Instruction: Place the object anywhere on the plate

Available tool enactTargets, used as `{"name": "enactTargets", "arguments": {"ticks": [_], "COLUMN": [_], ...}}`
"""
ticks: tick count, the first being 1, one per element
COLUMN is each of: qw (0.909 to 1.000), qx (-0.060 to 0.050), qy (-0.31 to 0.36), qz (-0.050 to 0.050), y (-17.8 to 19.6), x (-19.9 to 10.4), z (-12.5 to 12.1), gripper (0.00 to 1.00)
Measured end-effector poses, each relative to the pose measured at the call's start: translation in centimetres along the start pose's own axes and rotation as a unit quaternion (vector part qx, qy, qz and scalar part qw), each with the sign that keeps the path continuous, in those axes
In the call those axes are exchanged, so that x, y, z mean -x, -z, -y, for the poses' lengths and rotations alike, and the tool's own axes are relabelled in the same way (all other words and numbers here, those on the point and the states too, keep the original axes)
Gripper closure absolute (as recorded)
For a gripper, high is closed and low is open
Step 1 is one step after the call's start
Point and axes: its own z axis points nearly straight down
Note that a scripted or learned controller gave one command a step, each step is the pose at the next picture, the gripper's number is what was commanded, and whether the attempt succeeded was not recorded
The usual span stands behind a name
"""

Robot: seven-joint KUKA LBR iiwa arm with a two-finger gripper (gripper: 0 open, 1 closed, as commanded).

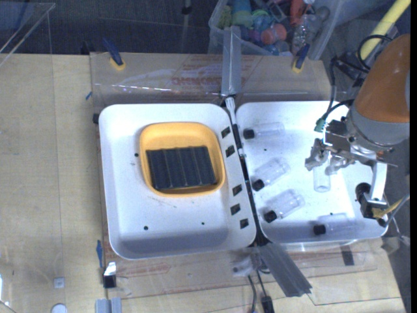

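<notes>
Right bin (306,107), nearest edge: capped vial (331,223) lying flat at 5 o'clock. Next, low vial (285,204) at 7 o'clock and mid vial (270,170) at 9 o'clock, both on their sides, black caps toward the divider. Far vial (264,130) at 11 o'clock.

Gripper (324,165) hangs over the bin's 3 o'clock side. Upright vial (321,181) sits just below it, likely the object. Whether the claw is spread or pinching it: cannot tell, clear plastic blurs into the white floor.

Handling, judged: light, stiff, smooth and round, so it may slip or roll. Best taken across the barrel, mid-length or near the cap.

Left bin (124,227): yellow plate (182,129) at centre, black ribbed slab (181,167) on it. Target is at 9 o'clock from the gripper, well apart.

Beyond the bins: tub (273,12) of coloured toys.
</notes>
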Motion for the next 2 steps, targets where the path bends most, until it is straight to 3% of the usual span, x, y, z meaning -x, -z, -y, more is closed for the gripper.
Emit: {"name": "enactTargets", "arguments": {"ticks": [1,2], "qw": [1.0,0.9986], "qx": [0.0,0.002], "qy": [0.0,0.054], "qz": [0.0,0.001], "y": [0.0,-1.2], "x": [0.0,4.7], "z": [0.0,-3.7], "gripper": [0.0,0.0]}}
